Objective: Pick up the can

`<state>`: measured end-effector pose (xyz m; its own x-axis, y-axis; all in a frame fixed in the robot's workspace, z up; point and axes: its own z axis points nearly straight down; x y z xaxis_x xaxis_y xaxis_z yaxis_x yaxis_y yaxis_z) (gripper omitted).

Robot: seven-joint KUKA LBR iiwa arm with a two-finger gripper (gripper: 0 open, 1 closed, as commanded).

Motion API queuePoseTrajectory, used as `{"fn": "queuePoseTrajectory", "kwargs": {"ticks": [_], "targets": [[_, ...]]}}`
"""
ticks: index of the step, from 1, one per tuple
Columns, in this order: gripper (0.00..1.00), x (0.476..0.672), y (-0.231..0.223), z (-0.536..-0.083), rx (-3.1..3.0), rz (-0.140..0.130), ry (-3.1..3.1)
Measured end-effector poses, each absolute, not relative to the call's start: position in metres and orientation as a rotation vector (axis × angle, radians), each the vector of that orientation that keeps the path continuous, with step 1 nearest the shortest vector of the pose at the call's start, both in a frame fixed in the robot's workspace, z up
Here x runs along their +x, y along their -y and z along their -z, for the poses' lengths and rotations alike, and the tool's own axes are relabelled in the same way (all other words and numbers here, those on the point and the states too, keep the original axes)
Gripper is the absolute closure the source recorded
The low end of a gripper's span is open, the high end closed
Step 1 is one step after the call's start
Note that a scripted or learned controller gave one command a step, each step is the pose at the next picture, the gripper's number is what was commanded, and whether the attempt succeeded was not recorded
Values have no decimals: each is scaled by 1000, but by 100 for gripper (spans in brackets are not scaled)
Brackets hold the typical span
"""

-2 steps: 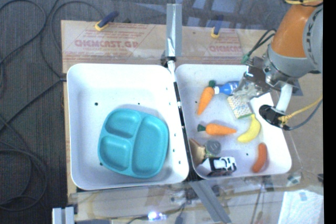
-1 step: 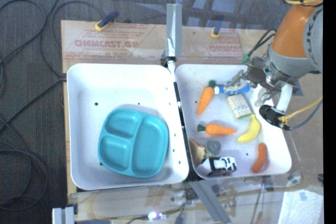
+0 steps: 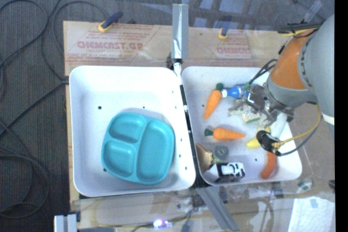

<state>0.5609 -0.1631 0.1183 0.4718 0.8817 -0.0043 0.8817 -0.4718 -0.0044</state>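
What looks like the can (image 3: 221,151), a small item with a round grey top, stands near the front of the right bin (image 3: 293,171). It sits between a brown object (image 3: 204,156) and a black-and-white object (image 3: 231,170). My gripper (image 3: 249,107) hangs over the middle of the right bin, up and to the right of the can and apart from it. It is just above a pale speckled item (image 3: 249,115). The grey arm with its orange band (image 3: 291,65) comes in from the right.
In the right bin lie two orange carrots (image 3: 213,104) (image 3: 228,133), a blue item (image 3: 236,91), a yellow piece (image 3: 254,143) and an orange-red piece (image 3: 268,165). A black cable loop (image 3: 266,141) hangs from the wrist. The left bin (image 3: 87,89) holds a teal divided plate (image 3: 139,146).
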Motion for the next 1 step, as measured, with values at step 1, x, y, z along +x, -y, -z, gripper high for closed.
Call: {"fn": "queuePoseTrajectory", "kwargs": {"ticks": [1], "targets": [[0,520,155,-131,-2710,-9,1586]]}}
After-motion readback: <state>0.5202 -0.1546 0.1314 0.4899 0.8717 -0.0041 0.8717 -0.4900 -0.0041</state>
